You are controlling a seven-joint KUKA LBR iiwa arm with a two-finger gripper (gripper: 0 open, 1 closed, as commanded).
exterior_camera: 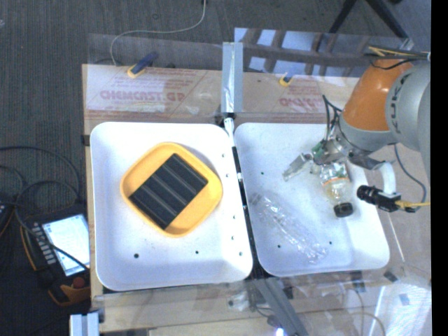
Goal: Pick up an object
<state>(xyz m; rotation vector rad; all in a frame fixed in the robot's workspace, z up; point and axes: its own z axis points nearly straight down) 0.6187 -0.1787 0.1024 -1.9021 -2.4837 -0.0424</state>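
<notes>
In the right bin [364, 254] a small clear bottle [334, 179] with a black cap [342, 208] lies near the back right. My gripper [316, 161] hangs low over the bin, right beside the bottle's upper end and touching or almost touching it. The view does not show the bottle lifted off the floor. A crumpled clear plastic wrapper [288, 228] lies in the middle of the same bin, in front of and left of the gripper. In the left bin [112, 257] sits a yellow dish [133, 177] with a black ribbed block [169, 190] in it.
The arm's orange band [371, 100] and grey wrist come in over the right bin's back right corner. A black cable plug [374, 196] hangs at the bin's right rim. The ridge [241, 194] between the two bins runs down the middle.
</notes>
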